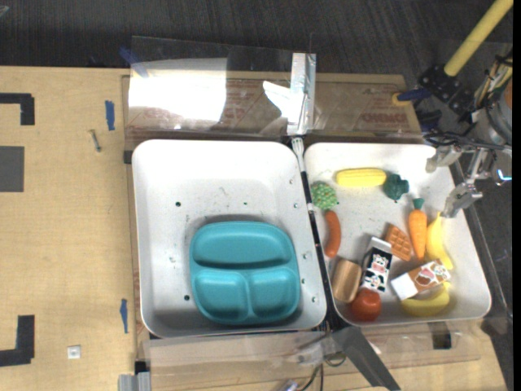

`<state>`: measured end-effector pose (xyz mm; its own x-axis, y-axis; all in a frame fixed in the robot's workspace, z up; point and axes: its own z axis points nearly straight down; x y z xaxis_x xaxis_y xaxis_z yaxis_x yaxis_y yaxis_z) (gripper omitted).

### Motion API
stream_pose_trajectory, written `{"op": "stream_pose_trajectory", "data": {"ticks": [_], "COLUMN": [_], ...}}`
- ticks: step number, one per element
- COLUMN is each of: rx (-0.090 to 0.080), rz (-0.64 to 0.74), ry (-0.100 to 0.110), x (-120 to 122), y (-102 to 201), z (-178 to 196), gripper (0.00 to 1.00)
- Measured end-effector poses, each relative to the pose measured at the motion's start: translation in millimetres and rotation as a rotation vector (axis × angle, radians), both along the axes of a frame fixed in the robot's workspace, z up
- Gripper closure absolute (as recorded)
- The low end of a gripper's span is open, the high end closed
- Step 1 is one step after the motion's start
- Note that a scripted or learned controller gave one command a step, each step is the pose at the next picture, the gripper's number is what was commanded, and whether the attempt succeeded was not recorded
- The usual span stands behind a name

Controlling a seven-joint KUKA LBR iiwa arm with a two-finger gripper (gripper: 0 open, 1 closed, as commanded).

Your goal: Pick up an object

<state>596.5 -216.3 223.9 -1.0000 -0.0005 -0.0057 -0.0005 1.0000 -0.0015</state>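
We're looking down on a robotics lab setup: a plywood table marked with black tape, two white bins fixed side by side. Toy play food fills one, and dark carpet runs beyond.

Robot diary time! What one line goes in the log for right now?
arm: right edge | gripper: over right bin rim | fingers: open, holding nothing | toys: in right bin | teal tray: left bin
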Motion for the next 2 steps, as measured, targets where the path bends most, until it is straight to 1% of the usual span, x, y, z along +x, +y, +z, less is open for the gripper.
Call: {"op": "stream_pose_trajectory", "data": {"ticks": [1,2], "rx": [0.007,0.000], "rz": [0.097,0.077], "ry": [0.015,-0.002], "x": [-26,-56], "y": [13,48], "z": [-127,-136], "gripper": [0.00,0.00]}}
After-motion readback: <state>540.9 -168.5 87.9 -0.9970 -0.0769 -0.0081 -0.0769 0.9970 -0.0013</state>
